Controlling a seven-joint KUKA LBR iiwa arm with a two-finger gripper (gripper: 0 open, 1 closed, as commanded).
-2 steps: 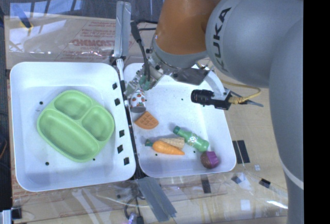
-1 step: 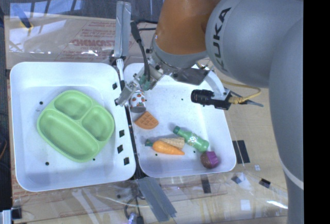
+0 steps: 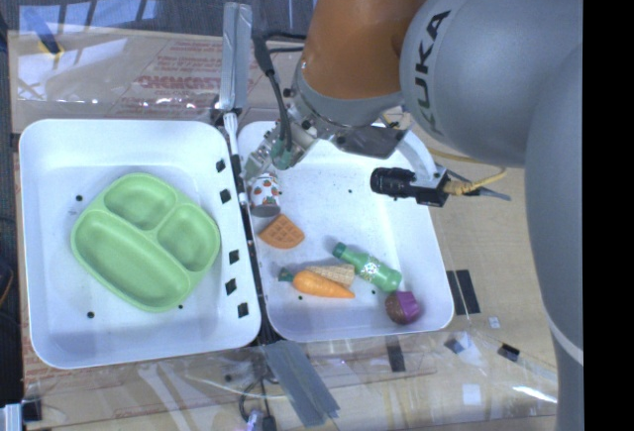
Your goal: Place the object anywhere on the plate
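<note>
A green divided plate (image 3: 146,239) lies in the left bin (image 3: 45,325). In the right bin (image 3: 426,251) a small white object with red spots (image 3: 263,191) sits against the left wall. My gripper (image 3: 268,160) hangs just above and behind it, close to the wall between the bins. The arm's grey and orange body covers the back of the right bin. Nothing shows on the plate.
Other items lie in the right bin: an orange waffle-like piece (image 3: 282,233), a carrot (image 3: 322,284), a green bottle (image 3: 368,267) and a purple item (image 3: 402,307). A black part (image 3: 401,184) juts from the wrist over the bin's middle.
</note>
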